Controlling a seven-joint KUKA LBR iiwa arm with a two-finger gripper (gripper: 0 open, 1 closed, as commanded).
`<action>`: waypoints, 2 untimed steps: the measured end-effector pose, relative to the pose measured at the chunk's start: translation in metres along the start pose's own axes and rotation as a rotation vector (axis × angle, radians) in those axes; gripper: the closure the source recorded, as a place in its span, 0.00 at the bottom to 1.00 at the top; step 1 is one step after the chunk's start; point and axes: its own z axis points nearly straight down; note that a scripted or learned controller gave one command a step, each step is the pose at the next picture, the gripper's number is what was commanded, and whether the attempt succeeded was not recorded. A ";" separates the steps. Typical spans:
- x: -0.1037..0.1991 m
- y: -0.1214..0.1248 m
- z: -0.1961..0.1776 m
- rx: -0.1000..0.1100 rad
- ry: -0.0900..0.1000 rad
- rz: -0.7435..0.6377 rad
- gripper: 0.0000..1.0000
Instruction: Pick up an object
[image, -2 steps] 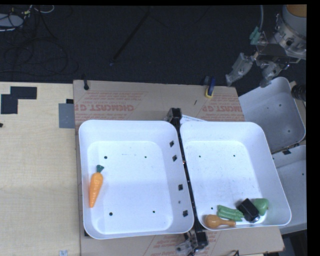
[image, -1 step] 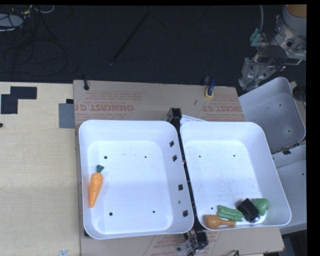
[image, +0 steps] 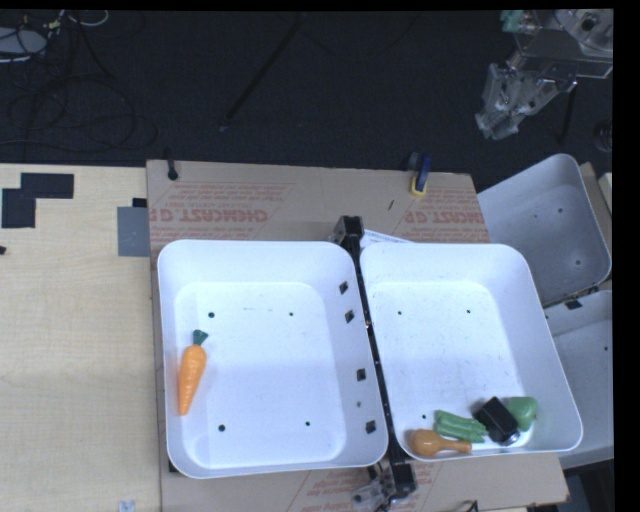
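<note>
An orange toy carrot (image: 190, 377) with a green top lies near the left wall of the left bin (image: 255, 262). In the front right corner of the right bin (image: 450, 262) lie a green bean pod (image: 459, 426), a black block (image: 496, 419), a green rounded piece (image: 522, 408) and an orange-tan pear-shaped piece (image: 436, 444), packed close together. My gripper (image: 503, 108) hangs high at the top right, over the dark floor beyond the bench and well away from both bins. Nothing shows between its fingers.
A black divider with clips (image: 362, 350) runs between the two bins. Cardboard (image: 300, 205) lies under the bins. A grey metal tray (image: 550, 230) stands to the right of the right bin. A yellow and blue clamp (image: 420, 176) sits at the cardboard's back edge.
</note>
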 end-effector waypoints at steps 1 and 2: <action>0.022 0.016 0.231 0.025 0.000 0.005 1.00; 0.009 0.008 0.200 0.006 -0.001 0.005 1.00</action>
